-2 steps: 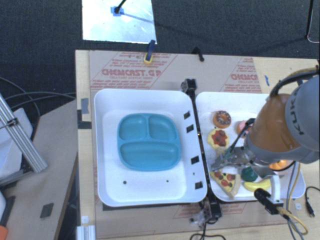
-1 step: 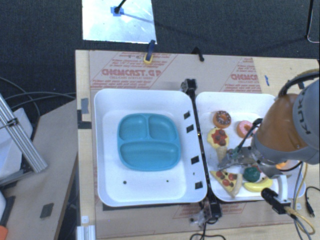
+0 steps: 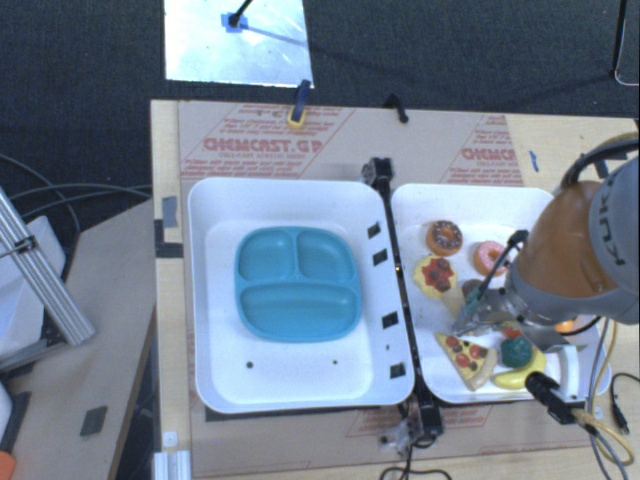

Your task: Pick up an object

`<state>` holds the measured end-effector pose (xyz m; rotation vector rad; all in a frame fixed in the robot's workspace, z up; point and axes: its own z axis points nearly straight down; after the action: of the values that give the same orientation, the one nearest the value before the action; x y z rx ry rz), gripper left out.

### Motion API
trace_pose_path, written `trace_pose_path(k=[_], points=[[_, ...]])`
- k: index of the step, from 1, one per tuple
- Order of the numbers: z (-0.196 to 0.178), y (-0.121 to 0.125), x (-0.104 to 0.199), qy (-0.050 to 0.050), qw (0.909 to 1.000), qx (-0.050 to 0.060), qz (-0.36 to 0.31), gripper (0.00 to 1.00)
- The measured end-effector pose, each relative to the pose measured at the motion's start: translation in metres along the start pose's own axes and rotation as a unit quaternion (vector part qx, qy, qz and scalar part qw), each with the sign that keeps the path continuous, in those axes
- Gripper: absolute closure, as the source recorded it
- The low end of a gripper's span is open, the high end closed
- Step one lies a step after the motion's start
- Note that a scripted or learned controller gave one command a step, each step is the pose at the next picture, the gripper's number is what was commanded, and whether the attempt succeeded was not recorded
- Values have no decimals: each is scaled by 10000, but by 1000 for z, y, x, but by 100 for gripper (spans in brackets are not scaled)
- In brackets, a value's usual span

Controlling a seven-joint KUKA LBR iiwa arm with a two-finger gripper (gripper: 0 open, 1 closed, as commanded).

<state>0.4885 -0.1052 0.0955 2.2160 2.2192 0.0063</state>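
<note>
- Sitting in the left bin (image 3: 215, 368), a blue divided plate (image 3: 298, 283) lies flat near the middle, its three compartments facing up.
- Running between the two bins, a black divider (image 3: 395, 278) with clips marks the shared edge.
- The right bin (image 3: 470, 196) holds a cluster of toy foods: a chocolate-iced doughnut (image 3: 444, 236) toward the far side, a pink doughnut (image 3: 488, 256) just to its right, and a red-and-yellow tart-like piece (image 3: 436, 276) below the first doughnut.
- Nearer the front rim, a pizza slice (image 3: 468, 357) lies flat, with a dark green piece (image 3: 516, 351) just beside it and a yellow banana (image 3: 522, 375) touching the front of that green piece.
- The gripper (image 3: 472, 318) is low inside the right bin, just above the pizza slice and between the tart-like piece and the green piece; whether it touches any of them I cannot tell, and nothing is visibly lifted.
- The arm (image 3: 575, 253) reaches in from the right, its orange band broad above the wrist, angled down and leftward over the right bin's near half.
- Both bins rest on the worktop (image 3: 260, 148), which is covered with printed brown paper.
</note>
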Motion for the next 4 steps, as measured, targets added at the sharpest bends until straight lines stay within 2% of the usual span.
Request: trace_pose_path(k=[1,2,3,4], points=[[-137,22,-71,-34,10000,-38,22,100],[-113,53,5,9,10000,20,-40,100],[-147,41,50,10,10000,14,-31,100],[-157,45,107,17,10000,15,-44,100]])
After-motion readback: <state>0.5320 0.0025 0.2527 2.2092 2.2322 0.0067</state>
